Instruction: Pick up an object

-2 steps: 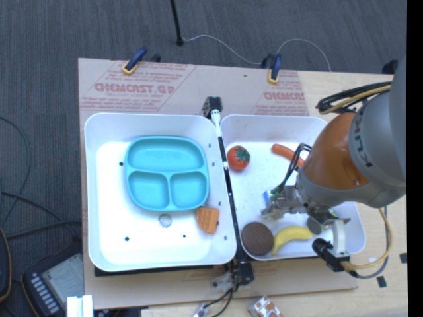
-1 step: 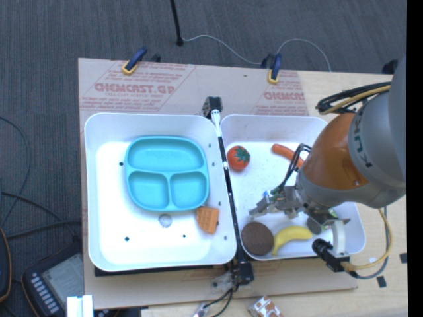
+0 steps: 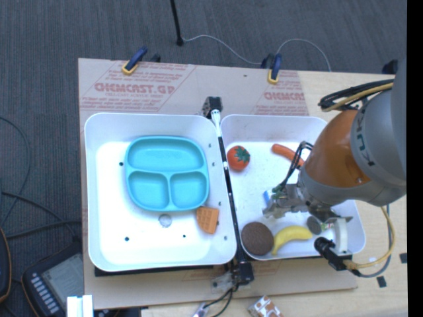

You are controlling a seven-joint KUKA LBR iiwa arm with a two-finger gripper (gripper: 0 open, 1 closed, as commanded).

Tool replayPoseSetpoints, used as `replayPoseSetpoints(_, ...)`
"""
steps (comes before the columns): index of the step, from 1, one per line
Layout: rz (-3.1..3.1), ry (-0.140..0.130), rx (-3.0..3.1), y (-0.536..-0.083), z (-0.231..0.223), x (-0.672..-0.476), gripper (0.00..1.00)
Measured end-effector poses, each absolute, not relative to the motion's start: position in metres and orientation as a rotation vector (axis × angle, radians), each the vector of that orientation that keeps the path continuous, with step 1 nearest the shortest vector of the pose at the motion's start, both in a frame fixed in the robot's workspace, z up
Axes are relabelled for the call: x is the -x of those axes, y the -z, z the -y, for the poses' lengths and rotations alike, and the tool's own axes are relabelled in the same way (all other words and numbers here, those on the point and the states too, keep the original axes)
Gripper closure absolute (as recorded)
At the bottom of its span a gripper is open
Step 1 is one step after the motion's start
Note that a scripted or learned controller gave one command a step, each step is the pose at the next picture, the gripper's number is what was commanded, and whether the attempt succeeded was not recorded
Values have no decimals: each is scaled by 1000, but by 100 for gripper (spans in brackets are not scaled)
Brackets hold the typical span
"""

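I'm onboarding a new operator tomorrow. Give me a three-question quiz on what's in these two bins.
1. True or false: the blue divided plate lies in the left bin.
2. Which item lies next to the banana? A) tomato B) brown round cookie C) waffle piece
3. Fill in: the arm's gripper is over the ____ bin.

Key: 1 true; 2 B; 3 right.

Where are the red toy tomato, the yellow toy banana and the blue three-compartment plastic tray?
red toy tomato [image 3: 238, 158], camera view, middle of its red body
yellow toy banana [image 3: 291, 237], camera view, middle of its curve
blue three-compartment plastic tray [image 3: 165, 159], camera view, floor of its large upper compartment
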State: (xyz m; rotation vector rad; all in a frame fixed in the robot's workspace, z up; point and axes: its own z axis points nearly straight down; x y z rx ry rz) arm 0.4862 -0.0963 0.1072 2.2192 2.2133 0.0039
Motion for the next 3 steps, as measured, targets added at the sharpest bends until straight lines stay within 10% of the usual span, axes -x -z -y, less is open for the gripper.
replayPoseSetpoints(1,-2214,-4,-2219,-107,96,-486,0)
replayPoseSetpoints(2,-2215,-4,-2219,-117,96,-486,100)
replayPoseSetpoints(3,-2219,4,-2223,-116,180,-483,100)
